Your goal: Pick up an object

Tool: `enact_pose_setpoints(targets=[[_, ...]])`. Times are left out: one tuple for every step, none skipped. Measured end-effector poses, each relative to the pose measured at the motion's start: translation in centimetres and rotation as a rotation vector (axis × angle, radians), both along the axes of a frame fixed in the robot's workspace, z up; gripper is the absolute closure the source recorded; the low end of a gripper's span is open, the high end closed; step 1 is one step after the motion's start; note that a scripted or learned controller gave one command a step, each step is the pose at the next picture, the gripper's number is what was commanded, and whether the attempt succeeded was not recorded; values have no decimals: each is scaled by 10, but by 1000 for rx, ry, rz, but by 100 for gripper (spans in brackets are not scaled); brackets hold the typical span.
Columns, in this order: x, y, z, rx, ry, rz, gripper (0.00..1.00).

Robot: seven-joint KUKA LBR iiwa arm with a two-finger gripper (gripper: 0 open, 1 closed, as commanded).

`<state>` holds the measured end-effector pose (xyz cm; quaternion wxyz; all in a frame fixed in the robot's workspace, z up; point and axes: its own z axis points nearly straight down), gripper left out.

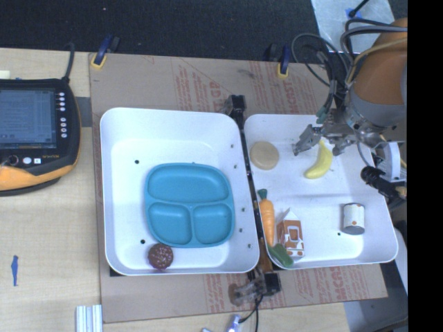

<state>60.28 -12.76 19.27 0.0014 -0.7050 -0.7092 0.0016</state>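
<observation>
The claw hangs over the far part of the right bin, its fingers spread and pinching nothing — the banana lies just beneath its tips. Nearer lie a round biscuit, a carrot and a small can — well apart.

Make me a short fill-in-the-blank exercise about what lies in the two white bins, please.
1. The blue tray lies in the ____ bin.
2. The gripper is just above the yellow ____.
3. The carrot lies in the right bin, along its ____ edge.
4. The round dark ball sits just ____ the blue tray.

Missing words: left; banana; left; outside
</observation>
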Motion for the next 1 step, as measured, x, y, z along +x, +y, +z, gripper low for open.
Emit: enact_pose_setpoints(targets=[[3,-47,-64,-2,1,-1,0]])
